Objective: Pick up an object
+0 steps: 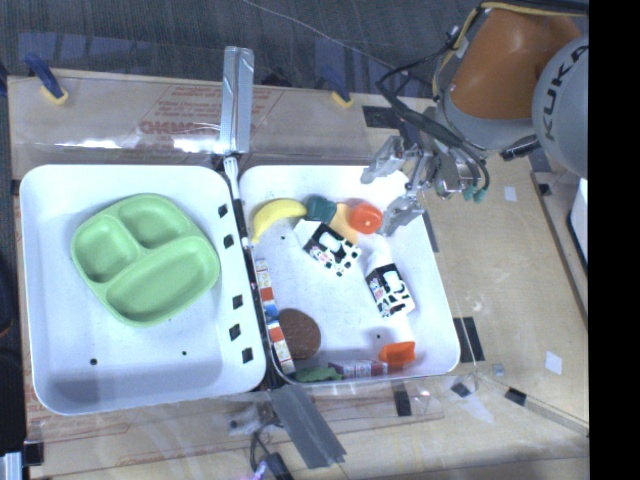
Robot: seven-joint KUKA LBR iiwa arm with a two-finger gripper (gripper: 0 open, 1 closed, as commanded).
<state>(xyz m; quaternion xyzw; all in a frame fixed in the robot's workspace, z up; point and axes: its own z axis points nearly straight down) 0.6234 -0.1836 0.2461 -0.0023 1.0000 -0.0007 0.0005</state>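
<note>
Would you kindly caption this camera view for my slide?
Open gripper above right bin of toys; green plate in left bin.

Tan bench [520, 298], dark ribbed floor [120, 3]

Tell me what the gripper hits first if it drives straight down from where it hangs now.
Probably the orange object: the open gripper hangs over the right bin's far corner, its nearer finger just beside that object. Height is hard to judge, so it might land on bare bin floor instead.

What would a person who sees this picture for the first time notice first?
The green plate stands out, alone in the left bin. Next comes the clutter in the right bin: a banana, a bottle, a brown disc. The gripper hangs over that bin's far right corner.
</note>
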